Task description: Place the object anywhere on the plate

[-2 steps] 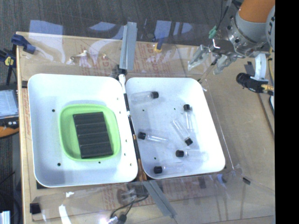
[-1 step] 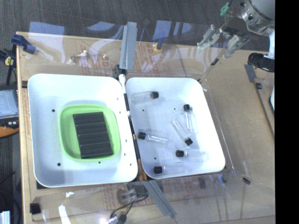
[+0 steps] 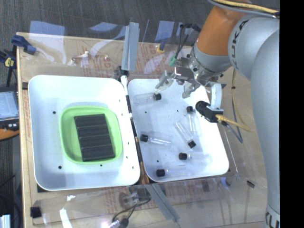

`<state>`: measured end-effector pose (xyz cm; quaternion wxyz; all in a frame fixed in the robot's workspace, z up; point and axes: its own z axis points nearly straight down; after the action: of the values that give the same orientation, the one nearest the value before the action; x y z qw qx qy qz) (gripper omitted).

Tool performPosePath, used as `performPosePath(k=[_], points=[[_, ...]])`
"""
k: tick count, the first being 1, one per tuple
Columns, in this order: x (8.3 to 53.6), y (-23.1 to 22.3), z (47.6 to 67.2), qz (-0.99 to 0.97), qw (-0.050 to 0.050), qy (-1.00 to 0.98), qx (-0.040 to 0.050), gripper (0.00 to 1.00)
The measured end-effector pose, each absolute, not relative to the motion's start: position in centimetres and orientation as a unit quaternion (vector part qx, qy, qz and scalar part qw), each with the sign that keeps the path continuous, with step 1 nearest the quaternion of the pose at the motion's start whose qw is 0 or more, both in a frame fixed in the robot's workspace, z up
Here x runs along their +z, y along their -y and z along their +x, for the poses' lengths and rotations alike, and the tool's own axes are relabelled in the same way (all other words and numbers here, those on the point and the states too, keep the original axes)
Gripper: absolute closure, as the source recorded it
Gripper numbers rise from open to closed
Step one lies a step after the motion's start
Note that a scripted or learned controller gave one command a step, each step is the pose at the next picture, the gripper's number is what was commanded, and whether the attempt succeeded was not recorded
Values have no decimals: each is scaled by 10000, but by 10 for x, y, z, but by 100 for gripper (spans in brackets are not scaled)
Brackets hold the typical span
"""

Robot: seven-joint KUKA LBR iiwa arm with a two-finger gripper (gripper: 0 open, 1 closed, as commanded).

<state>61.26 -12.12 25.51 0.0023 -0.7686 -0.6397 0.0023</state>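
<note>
We see the hand (image 3: 176,86) spread wide over the right bin's (image 3: 216,167) far rim, holding nothing; the green plate (image 3: 67,120) lies well left, unobstructed.

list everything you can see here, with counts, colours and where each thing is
left bin: one, white, on the left half of the bench
plate: one, light green, square with rounded corners, in the middle of the left bin
ridged block: one, dark grey, lying on the plate
right bin: one, white, beside the left bin
clear tubes with black caps: several, exact count hard to tell, scattered across the right bin; one near its left wall, two close together right of centre, one at the top left
loose black caps: a few, along the lower part of the right bin
bench: one, tan, under both bins
arm: one, grey with an orange band, reaching in from the right
gripper: one, above the top edge of the right bin
</note>
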Motion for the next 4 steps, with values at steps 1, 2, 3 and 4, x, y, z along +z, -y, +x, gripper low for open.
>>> performPosePath(k=[1, 2, 3, 4], points=[[243, 195, 623, -7784, 10, 6278, 15, 0], [290, 202, 649, -7721, 9, 6355, 6, 0], [353, 205, 629, -7874, 4, 6164, 1, 0], [427, 203, 657, -8086, 7, 5883, 0, 0]])
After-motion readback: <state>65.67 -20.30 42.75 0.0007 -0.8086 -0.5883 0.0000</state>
